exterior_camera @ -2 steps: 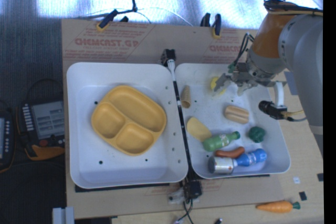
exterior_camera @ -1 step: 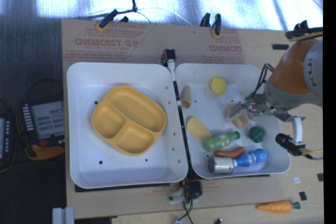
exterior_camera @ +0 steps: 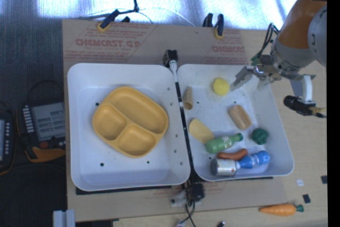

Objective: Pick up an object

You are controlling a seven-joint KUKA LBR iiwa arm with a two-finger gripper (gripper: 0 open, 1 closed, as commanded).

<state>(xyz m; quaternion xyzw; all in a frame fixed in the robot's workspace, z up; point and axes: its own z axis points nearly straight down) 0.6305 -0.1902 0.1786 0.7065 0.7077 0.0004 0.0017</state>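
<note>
Gripper hangs over the far part of the right bin, its two dark fingers spread apart and pointing down and to the left, with nothing between them. Just left of the fingertips lies a yellow ball, close to them; whether they touch it cannot be told.

Nearer in the same bin, a tan bread roll lies on the floor, and to its right sits a dark green broccoli-like piece. Against the bin's left wall rests a small tan cylinder, and below it a pale yellow wedge. A green bottle lies on its side just beside the wedge. At the near edge, a red-orange chili-shaped piece touches a blue bottle with a silver end.

Left bin holds a yellow divided plate with three compartments, set at an angle.

Outside the bins, an orange carrot lies on the bench at the near right. Far side of the bench bears clamps on a brown cardboard sheet.
</note>
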